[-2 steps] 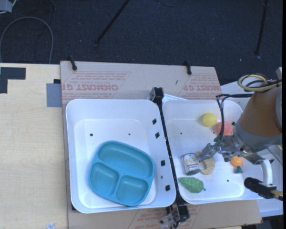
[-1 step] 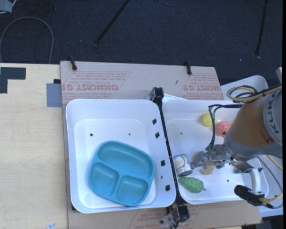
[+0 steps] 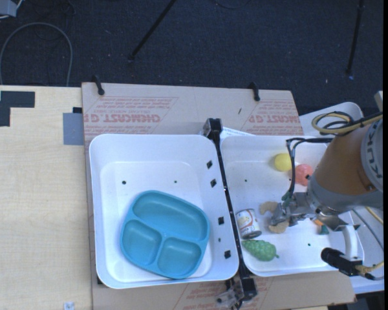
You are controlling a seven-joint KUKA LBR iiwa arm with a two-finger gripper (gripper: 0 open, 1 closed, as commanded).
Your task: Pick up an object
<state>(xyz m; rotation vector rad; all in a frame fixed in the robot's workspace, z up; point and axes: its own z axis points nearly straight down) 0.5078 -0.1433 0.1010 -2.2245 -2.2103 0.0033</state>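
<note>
My hand [image 3: 286,213] low in right bin [image 3: 258,154], hovering at tan lump [image 3: 272,216] near bin middle. Cannot tell how hand is set; too small, arm [image 3: 343,170] shadows it. Small can [image 3: 247,223] just left of lump, green bumpy fruit [image 3: 259,249] below can, yellow ball [image 3: 282,162] and pink thing [image 3: 303,173] further back. Blue divided tray [image 3: 165,233] in left bin [image 3: 149,154]. My plan: centre over lump, stay clear of can, descend straight, close gently, lift slow, check for grip before moving off.
</note>
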